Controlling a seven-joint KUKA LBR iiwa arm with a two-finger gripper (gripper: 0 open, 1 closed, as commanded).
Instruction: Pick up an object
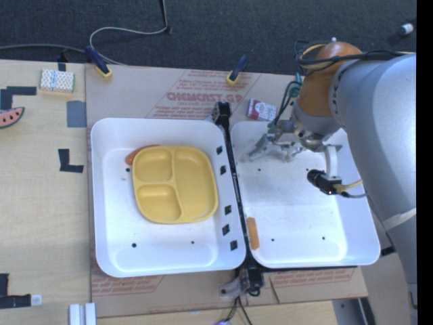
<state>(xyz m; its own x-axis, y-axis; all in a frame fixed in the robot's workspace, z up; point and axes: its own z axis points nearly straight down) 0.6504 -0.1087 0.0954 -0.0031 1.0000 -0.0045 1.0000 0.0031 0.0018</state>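
I can't tell my hand is apart or together. The small orange plastic stick lies well below it; I'd descend squarely over it.

Bins showing plain white, black dots scattered. Tray left of fingers reading solid yellow, orange-red bit peeking at its edge. Small stick below-left of fingers showing orange. Arm reading grey, band orange. Cardboard above-left showing tan with red print. Clips showing blue with yellow. Mat running dark grey.
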